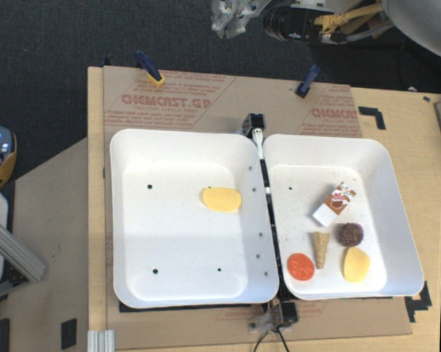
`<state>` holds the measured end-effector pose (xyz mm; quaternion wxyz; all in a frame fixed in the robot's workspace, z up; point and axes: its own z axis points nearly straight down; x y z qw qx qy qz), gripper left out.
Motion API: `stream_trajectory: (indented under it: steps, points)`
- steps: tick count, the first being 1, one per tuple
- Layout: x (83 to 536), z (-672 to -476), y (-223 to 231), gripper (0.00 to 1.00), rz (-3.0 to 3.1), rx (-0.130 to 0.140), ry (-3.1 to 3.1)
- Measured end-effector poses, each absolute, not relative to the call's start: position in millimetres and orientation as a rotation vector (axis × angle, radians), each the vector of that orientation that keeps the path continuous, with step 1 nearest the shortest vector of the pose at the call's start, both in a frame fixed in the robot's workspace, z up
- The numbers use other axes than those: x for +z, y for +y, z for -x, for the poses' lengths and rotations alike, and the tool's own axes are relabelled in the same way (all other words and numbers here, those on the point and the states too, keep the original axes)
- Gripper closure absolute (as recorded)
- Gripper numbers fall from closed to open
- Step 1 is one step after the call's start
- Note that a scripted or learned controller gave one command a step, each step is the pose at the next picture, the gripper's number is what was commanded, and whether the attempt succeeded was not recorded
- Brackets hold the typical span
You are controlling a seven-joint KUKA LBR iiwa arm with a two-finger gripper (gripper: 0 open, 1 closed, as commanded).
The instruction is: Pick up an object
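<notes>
Across the bench, a cardboard sheet [209,98] pinned at its far edge by two blue clamps [150,68]. On it, side by side and touching along the middle seam, the left bin [131,226] and the right bin [394,216].

High at the far edge, off the bins altogether, the grey arm [424,20], and beside it the gripper [231,15], blurred. Cannot tell how far open. Nothing from the bins seen in it.

Alone near the middle of the left bin, a yellow oval piece [222,199]: well apart from every wall, probably the easiest target.

Crowded into the near half of the right bin: a yellow lump [356,264], a small red-and-white carton [334,202], a red-orange disc [300,266], a dark brown ball [350,233] and a tan cone [320,247].

Likely trouble from here:
- Descending into the cluster and closing on two things at once, or nudging a neighbour aside; cone, disc and ball all lying just beside one another.
- Slipping off the ball, or sending it rolling, given a round shape.
- Failing to get under the disc, apparently flat on the floor.
- Skidding the oval away if closed off-centre on its smooth curve.
- Striking the seam between bins if aimed at the disc, close to that inner wall.
</notes>
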<state>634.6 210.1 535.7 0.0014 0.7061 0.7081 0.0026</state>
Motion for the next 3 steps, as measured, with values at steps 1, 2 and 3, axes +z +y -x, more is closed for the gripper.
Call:
stream_trajectory:
  steps: [1, 2, 3]
  points:
    - [547, -633.8, 209, 1.0, -2.215, 0.011, 2.221]
    - [511, -623.6, 225, 1.0, -2.222, -0.008, 2.225]
    - [524, -624.1, 225, 1.0, -2.217, 0.003, 2.223]
